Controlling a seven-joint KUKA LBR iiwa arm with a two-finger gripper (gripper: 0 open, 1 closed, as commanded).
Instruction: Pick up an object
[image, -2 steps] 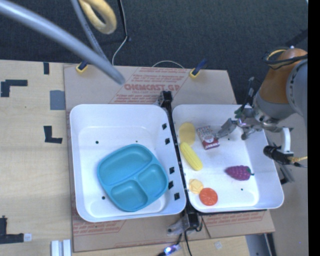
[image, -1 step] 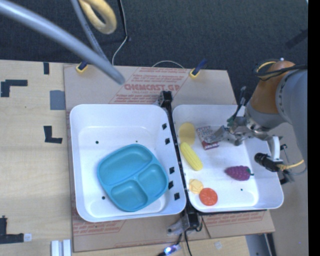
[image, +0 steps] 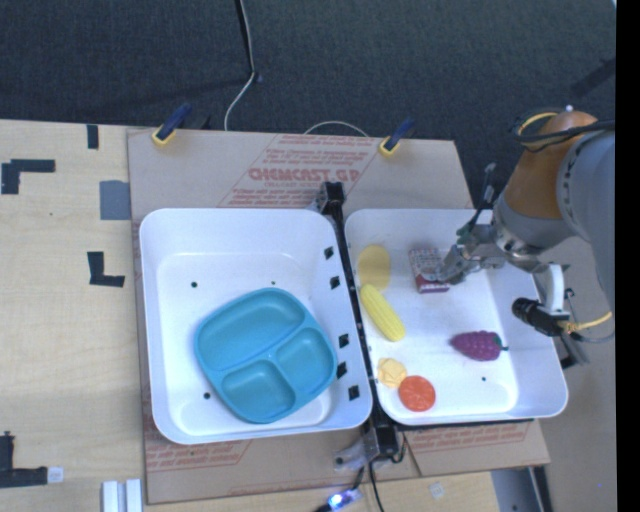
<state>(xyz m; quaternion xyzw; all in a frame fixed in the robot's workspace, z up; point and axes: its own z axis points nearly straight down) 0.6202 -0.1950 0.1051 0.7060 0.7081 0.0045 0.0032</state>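
My gripper (image: 452, 268) reaches into the right bin (image: 530, 400) from the right, low at its back part. It touches or sits just beside a small red and white box (image: 429, 271). A yellow corn cob (image: 382, 311) and a pale yellow piece (image: 374, 265) lie along the bin's left side. Purple grapes (image: 476, 345) rest toward the right. An orange round fruit (image: 417, 393) and a small yellow-orange piece (image: 390, 372) sit near the front.
The left bin (image: 165, 250) holds a blue divided plate (image: 265, 353). A black divider with clips (image: 340, 280) runs between the bins. The grey arm with its orange band (image: 545, 170) hangs over the right bin's back right corner.
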